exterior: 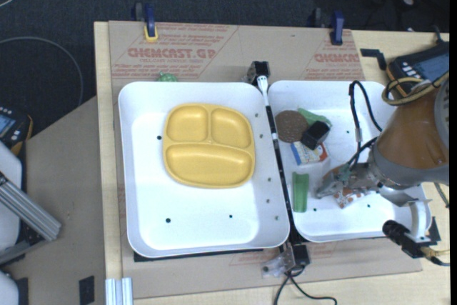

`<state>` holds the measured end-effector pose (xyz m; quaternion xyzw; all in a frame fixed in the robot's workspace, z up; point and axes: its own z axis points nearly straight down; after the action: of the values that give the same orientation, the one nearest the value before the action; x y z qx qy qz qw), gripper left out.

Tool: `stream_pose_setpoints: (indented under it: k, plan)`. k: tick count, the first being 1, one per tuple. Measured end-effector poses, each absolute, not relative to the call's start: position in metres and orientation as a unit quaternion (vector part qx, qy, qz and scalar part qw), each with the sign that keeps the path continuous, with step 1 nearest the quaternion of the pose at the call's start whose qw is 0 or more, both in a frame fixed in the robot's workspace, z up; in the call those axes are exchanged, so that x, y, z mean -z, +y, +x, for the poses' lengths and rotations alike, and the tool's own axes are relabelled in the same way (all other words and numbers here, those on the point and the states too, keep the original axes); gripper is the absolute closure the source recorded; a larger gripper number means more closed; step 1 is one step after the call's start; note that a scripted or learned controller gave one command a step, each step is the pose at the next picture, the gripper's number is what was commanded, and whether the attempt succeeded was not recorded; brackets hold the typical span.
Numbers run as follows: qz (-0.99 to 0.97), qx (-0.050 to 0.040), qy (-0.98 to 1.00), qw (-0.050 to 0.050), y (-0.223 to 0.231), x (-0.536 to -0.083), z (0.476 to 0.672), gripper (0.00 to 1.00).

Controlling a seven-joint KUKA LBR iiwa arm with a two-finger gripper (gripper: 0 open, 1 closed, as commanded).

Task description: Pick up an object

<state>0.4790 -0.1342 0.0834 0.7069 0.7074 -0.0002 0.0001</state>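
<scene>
- A wooden bench [114, 153] with red lettering printed across its far edge carries two shallow white bins side by side, and two blue clamps [148, 16] grip that far edge
- The left bin [143, 211] is the bigger-looking of the two and holds one thing, a yellow plate [209, 145] split into three sections, lying flat toward the far half of the bin
- The right bin [335, 228] holds a loose cluster of small things near its left wall and middle
- The robot arm [418, 136] comes in from the right, its orange band sitting over the right part of the right bin and a grey wrist below it, with a black cable [355, 111] looping up beside it
- The gripper [341, 186] reaches low into the right bin near its middle, amid a small jumble of grey and red scraps; whether it is spread or pressed together cannot be told, and nothing can be seen between its tips
- A green stick [300, 192] lies lengthwise near the left wall of the right bin, just left of the gripper
- A brown disc [288, 125] lies flat toward the far left of the right bin
- A small black block [314, 133] rests tilted just beside the brown disc, over a white and red card [308, 153]
- A green scrap [313, 116] pokes out just behind the black block
</scene>
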Motion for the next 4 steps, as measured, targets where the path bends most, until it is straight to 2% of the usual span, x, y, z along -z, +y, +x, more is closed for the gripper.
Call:
stream_pose_setpoints:
  k: [1,2,3,4]
  plan:
    - [0.707,-0.001,0.708,0.004,-0.163,-0.085,0.541,0.0]
    - [0.707,-0.0007,0.707,0.002,-0.162,-0.095,0.538,1.0]
    - [0.704,-0.0042,0.711,0.003,-0.076,-0.191,0.544,1.0]
    - [0.703,-0.0011,0.711,-0.002,0.013,-0.184,0.541,1.0]
